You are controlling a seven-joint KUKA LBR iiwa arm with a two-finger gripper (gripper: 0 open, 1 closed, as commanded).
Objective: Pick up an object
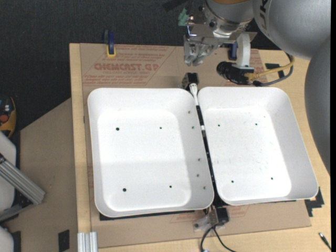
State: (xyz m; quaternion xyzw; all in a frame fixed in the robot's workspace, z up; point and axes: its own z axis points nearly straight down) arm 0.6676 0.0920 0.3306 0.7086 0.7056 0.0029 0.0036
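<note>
— While we looked down on the bench, what did we find?

— We saw two shallow white bins, smooth plastic with rounded corners: the left bin (100, 140) and the right bin (294, 140), touching along a dark seam. Both sat on a flat brown cardboard sheet (131, 64) with red print.

— And the claw?

— The gripper (195, 56) hung beyond the bins' far edge, above the cardboard. We could not tell its opening, and we could make out no object to pick.
</note>
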